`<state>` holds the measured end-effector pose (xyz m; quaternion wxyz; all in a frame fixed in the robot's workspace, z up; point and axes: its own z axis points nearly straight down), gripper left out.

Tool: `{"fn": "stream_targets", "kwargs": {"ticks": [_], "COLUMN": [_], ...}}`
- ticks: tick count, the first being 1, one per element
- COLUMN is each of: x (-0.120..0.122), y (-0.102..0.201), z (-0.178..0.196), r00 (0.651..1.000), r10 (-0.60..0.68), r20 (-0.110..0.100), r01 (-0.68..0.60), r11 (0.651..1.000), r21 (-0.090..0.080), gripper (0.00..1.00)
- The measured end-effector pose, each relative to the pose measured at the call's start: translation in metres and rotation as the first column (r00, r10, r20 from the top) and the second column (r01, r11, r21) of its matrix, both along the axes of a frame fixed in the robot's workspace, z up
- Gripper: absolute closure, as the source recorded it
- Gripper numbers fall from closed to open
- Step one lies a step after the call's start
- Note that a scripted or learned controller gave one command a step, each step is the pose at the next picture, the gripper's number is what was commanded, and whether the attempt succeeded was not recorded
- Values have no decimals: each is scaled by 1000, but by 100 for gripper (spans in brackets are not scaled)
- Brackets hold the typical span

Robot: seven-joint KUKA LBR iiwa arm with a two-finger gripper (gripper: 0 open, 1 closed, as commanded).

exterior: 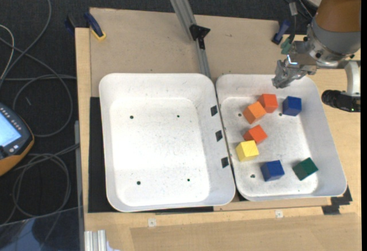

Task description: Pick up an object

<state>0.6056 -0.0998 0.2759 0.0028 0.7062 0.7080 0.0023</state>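
Hovering over right bin [330,146] far rim: gripper [282,79] carries nothing | finger state: cannot tell | candidates on bin floor: red-orange cube [268,101], blue cube [292,105], orange cube [255,111] nearest | progress: no pick made; descent, grasp, lift all remain

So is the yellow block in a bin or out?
In. The yellow block lies inside the right bin, beside an orange block.
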Motion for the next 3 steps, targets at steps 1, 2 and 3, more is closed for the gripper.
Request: {"fn": "stream_targets", "kwargs": {"ticks": [1,2,3], "x": [1,-4,-9], "y": [0,57,111], "z": [23,25,24], "r00": [1000,1000,1000], "r10": [-1,4,4], "r20": [-3,-7,-8], "r01": [1,-4,-4], "r11": [1000,1000,1000], "r21": [1,3,3], "gripper": [100,100,100]}}
